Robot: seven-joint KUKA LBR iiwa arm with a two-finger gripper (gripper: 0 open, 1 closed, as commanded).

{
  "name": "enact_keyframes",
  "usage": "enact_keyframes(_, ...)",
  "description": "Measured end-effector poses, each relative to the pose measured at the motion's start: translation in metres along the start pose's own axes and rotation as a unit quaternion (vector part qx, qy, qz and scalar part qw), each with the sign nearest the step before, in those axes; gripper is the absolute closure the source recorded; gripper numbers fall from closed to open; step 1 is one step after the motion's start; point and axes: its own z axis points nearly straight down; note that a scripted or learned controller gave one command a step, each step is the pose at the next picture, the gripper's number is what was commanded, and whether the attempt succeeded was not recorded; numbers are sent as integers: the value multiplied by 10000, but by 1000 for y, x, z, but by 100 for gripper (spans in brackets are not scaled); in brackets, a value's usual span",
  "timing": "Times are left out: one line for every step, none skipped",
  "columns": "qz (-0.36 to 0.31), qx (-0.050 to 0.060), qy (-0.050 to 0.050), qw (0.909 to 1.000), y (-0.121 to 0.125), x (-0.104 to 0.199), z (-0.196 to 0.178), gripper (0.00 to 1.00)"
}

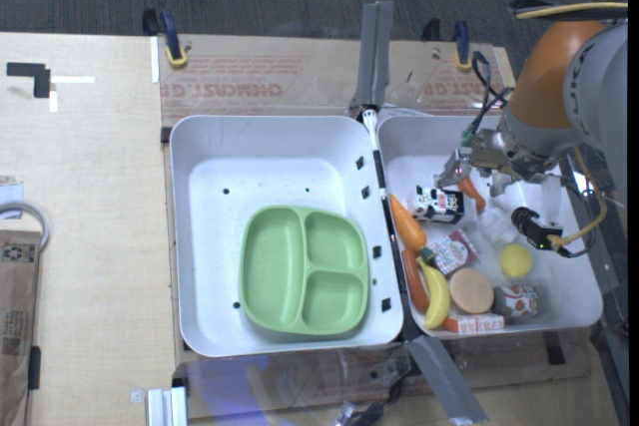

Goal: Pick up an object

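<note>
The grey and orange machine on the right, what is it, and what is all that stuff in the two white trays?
That is a robot arm, photographed by a single camera fixed above the bench and looking down at a slant. It reaches in from the right, and its gripper hangs over the right bin. I cannot tell whether it holds anything.

The left bin holds a green divided plate. The right bin holds toy food and small items: a carrot, a banana, a yellow ball, a round tan disc and a small black-and-white carton. Its job is to pick up one of these.
</note>
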Motion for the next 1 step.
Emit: enact_keyframes(7, 6, -1, 10000, 0, -1, -8, 100)
